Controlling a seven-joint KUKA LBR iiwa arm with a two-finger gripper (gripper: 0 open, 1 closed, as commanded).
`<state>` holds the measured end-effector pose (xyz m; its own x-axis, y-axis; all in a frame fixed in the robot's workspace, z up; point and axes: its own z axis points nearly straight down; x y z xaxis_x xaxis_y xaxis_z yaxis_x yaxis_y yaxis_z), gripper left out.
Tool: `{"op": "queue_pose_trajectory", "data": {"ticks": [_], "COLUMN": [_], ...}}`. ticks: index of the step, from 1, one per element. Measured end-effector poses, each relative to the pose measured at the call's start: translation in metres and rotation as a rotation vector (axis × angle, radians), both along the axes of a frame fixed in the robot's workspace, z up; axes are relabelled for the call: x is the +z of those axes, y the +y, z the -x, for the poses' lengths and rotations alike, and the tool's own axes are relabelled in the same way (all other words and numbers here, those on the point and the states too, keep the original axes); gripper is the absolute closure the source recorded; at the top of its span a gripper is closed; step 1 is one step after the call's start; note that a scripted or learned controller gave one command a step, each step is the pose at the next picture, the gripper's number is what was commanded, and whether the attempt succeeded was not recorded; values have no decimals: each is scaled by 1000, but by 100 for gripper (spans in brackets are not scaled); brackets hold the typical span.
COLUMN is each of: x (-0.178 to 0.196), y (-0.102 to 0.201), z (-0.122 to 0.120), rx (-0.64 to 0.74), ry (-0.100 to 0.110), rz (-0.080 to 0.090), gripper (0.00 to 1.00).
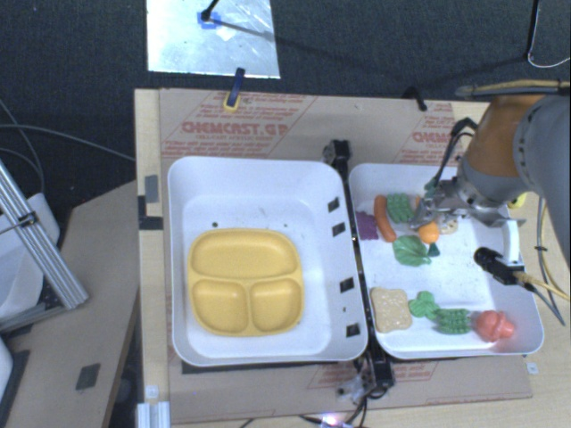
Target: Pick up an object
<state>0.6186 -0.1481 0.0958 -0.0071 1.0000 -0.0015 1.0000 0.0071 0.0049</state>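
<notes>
White plastic is seen across the camera view: two shallow bins are set side by side on the table point(268, 119), which is covered by printed cardboard. The left bin point(214, 181) is occupied by a yellow divided tray point(246, 280), placed toward the near side with its three compartments bare.

Over in the right bin point(522, 315), a scatter of toy food is spread out. A piece of toast point(391, 308) is laid near the front left corner, and just beside it green broccoli point(424, 305) is found, touching a green ridged vegetable point(453, 321). At the front right corner a pink-red piece point(494, 325) is parked. Further back, an orange carrot point(384, 218) is lying next to a green leafy piece point(401, 208), with a purple item point(366, 225) pressed against the bin's left wall. A green leaf point(411, 251) is spotted near the middle.

The grey arm point(535, 154) is brought in from the right, and the gripper point(432, 212) is lowered into the back of the right bin. A small orange ball point(429, 234) is seen right below the fingers, touching or nearly so; whether it is clamped cannot be told, and the spread of the fingers cannot be judged from this angle.
</notes>
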Motion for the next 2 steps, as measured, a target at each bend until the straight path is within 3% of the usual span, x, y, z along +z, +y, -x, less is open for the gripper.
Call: {"op": "queue_pose_trajectory", "data": {"ticks": [1, 2], "x": [-11, 91], "y": [58, 110], "z": [-33, 6], "rx": [-2, 0], "ry": [15, 5], "rz": [-2, -3], "gripper": [100, 100]}}
